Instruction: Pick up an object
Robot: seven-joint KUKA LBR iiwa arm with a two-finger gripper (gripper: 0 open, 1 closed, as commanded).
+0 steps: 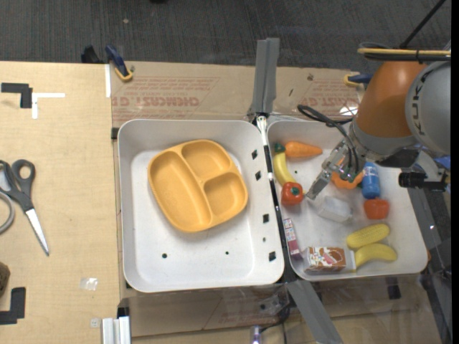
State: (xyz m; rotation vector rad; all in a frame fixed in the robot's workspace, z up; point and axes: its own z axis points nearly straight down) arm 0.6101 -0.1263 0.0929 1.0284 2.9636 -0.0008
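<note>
A red tomato (291, 193) lies at the right bin's (412, 264) left side, just left of the gripper (324, 180), whose fingers are spread with nothing between them. A carrot (303, 149) lies above. The snack box (325, 259) label and the cardboard's (179, 95) upside-down print are unreadable.

Dark grey carpet floor (215, 13) at top, pale wooden bench (57, 192), brown cardboard sheet (186, 92), scissors (25, 199) lying at left
</note>
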